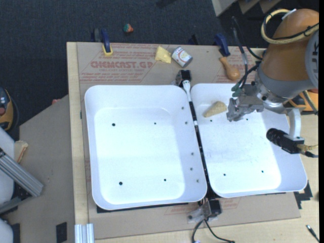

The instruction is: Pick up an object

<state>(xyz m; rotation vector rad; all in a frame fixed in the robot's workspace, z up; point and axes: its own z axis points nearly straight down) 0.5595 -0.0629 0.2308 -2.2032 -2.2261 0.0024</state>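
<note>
Your gripper [237,114] hangs low over the right bin [243,156]; whether it is open you cannot tell. Beyond it, on the cardboard [202,62], lie an orange-brown piece [230,70], a small box [181,56] and a yellow wedge [163,55]. The tan lump [215,109], pale and rough, lies in that bin just left of the gripper. The cardboard reads "CHEMCAST".

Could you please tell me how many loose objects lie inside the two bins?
1: a tan lump in the right bin, near its far left corner, beside the gripper. The arm may hide others.
</note>
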